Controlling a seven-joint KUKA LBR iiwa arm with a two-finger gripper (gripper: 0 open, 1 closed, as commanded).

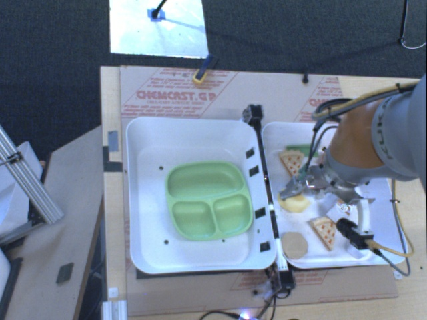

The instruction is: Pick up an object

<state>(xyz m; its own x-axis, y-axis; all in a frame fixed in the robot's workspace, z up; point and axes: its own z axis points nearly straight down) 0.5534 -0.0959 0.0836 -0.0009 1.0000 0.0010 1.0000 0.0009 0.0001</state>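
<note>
- The claw (293,191) is low in the right bin (393,191). I cannot tell how it is set.
- It touches a yellow lump (297,204).
- Two pizza slices (291,161) and a cookie (294,245) lie near.
- The left bin (143,179) holds a green tray (207,199).

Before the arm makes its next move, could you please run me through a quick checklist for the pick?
1. Gripper is over the right bin, where the objects lie: ok.
2. Yellow piece sits right beside the fingertips, within reach: ok.
3. Object held between the fingers: cannot tell.
4. Pizza slice, second slice and round cookie lie apart from the yellow piece: ok.
5. Green tray sits in the left bin, out of the arm's path: ok.
</note>
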